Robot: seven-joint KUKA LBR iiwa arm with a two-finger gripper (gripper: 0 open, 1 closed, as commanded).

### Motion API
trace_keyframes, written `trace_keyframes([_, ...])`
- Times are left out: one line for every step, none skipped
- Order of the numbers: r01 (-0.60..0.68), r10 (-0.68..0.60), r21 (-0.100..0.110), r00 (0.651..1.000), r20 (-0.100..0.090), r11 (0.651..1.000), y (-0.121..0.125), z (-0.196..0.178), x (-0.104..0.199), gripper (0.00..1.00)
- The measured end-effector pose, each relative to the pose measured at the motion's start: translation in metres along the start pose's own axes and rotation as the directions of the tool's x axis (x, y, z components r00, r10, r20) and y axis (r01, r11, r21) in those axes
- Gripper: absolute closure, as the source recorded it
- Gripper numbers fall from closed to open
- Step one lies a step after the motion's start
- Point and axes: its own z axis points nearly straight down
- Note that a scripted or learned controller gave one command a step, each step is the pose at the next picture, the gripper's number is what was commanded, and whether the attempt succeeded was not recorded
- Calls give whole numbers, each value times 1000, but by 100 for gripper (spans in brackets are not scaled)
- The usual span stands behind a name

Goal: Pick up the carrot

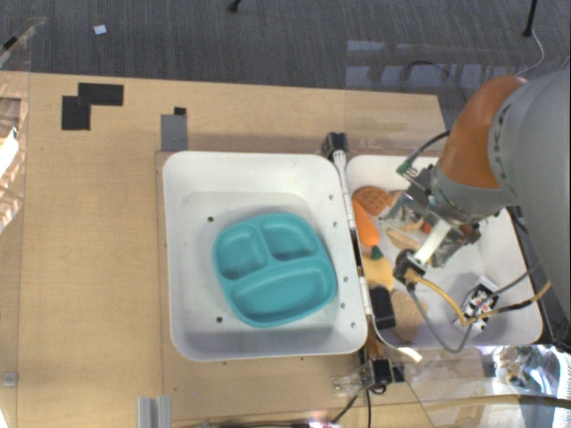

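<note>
The bench (80,266) was light wood, and along its near edge a few small clips and cable ends (379,373) lay below the seam between the 2 bins. The left bin (192,328) sat wide and white, and in it a teal divided plate (274,268) with 3 compartments rested slightly tilted toward the right wall. The right bin (508,266) stood just beside it, with most of its floor covered by the arm and its cabling. A yellow cable (443,300) looped across that floor near a small white connector block (479,299).

The gripper (403,232) hung low over the left part of the right bin, angled down toward the wall shared by the bins; whether its fingers were spread or closed, I could not tell. The carrot (365,227) lay just to the left of it, orange, with its green end pointing toward the near side, close against the dividing wall. A tan, waffle-textured piece (375,198) sat just behind the carrot and seemed to touch it.

Above, the grey arm (535,141) with its orange band (477,136) filled the right side. Farther back, 2 black tape marks (89,103) were stuck on the bench, and beyond lay grey carpet (268,25).
</note>
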Motion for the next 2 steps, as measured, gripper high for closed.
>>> trace_keyframes([30, -30, 2, 1000, -3, 1000, -45, 0, 39, 0])
trace_keyframes([-145, 145, -3, 989, -2, 989, 29, -3, 42, 0])
